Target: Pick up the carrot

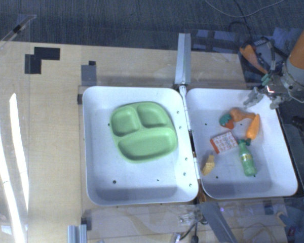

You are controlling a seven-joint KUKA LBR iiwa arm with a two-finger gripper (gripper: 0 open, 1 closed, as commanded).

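The carrot (239, 115), orange with a green leafy end on its left, lies near the back of the right bin (278, 186). A second orange, tapered piece (253, 127) lies just to its right, touching it. My gripper (262, 100) hovers at the bin's back right corner, a little behind and to the right of the carrot. Its fingers (250, 98) stand apart with nothing between them.
The right bin also holds a green bottle (247, 159), a small red box (224, 142) and a yellow piece (209, 164). A green divided plate (143, 131) lies in the left bin (99, 186). A metal post (183, 59) stands behind the divider.
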